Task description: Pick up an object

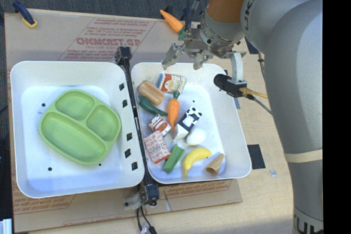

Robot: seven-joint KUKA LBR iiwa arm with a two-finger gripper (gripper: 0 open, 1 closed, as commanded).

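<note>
Hovering: hand [184, 57] over right bin [233, 134] far rim | fingers spread apart | holding nothing, no contact

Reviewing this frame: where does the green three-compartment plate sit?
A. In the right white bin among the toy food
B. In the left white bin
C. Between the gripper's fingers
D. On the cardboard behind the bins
B: the green three-compartment plate lies flat in the left white bin, while the toy food, such as the yellow banana, lies in the right white bin.
</note>
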